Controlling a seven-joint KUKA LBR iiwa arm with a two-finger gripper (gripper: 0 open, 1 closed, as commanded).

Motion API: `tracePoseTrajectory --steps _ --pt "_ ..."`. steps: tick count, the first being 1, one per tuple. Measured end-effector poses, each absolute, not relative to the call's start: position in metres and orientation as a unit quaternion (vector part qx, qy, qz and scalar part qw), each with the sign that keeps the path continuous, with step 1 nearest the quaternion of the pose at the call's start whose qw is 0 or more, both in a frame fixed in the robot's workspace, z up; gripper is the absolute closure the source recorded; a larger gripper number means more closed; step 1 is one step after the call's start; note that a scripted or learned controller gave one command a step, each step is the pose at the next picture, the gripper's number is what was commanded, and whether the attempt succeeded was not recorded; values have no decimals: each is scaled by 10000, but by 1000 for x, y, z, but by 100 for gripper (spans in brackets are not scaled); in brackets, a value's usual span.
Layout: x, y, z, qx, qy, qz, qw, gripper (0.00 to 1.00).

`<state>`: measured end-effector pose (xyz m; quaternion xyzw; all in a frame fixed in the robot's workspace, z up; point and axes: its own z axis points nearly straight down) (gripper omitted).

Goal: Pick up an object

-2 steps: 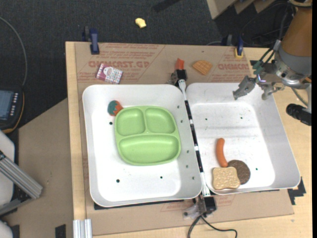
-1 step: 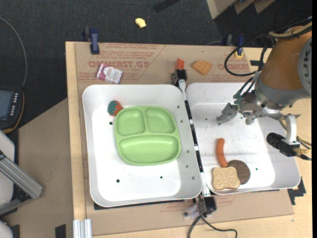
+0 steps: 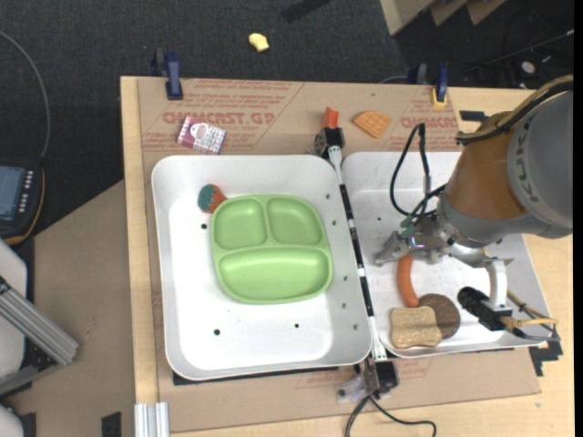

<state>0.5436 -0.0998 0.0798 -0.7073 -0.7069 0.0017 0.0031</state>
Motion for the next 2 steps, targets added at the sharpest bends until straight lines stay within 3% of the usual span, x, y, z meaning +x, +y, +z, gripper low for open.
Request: tracePoseTrajectory --steps 1,2 --pt "547 -101 95 -7076 -7066 -10 -19 100" --pt "610 -16 191 -7040 -7102 -50 -46 100"
